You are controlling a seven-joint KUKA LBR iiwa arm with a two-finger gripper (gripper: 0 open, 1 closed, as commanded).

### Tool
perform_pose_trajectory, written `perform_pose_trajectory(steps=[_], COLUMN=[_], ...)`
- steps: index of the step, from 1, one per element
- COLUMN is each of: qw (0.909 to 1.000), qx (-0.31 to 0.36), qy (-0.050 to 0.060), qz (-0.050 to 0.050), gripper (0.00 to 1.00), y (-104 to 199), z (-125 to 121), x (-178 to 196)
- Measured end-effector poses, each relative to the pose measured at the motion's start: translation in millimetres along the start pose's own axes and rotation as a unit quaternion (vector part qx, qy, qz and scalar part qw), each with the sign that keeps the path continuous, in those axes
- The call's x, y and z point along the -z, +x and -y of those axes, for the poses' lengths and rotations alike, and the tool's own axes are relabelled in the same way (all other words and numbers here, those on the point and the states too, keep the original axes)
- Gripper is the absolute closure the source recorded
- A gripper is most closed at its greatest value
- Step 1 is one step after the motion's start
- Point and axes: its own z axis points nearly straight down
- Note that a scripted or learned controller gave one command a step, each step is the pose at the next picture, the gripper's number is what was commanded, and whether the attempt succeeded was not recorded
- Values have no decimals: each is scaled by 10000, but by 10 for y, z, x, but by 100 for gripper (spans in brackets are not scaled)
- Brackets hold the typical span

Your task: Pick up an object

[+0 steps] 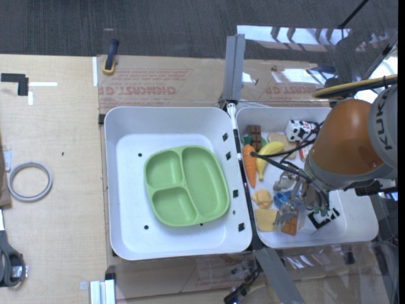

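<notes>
My gripper (292, 195) hangs low in the right bin (354, 230), over a cluster of small toy food pieces. Just below it lie a blue piece (282, 200) and a brown-orange piece (289, 223). To its left sit a yellow-orange lump (262, 199), a tan wedge (266, 218), an orange carrot (250, 165) and a yellow banana (272, 149). A brown chocolate bar (254, 133) and a black-and-white cow toy (299, 130) lie at the back. The orange-banded wrist (345, 141) covers the bin's right part.
The left bin (123, 189) holds a green divided plate (186, 185). A grey tape ring (28, 181) lies on the wooden bench at far left. A grey post (234, 68) rises between the bins at the back. Cables (285, 165) trail from the wrist.
</notes>
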Motion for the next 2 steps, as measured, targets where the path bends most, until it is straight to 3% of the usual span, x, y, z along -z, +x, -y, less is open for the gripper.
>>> perform_pose_trajectory(steps=[1,2], qw=[10000,10000], qx=[9,8], qy=[3,2], qz=[-7,-7], gripper=[100,0], y=[-6,-6], z=[-7,-8], x=[74,74])
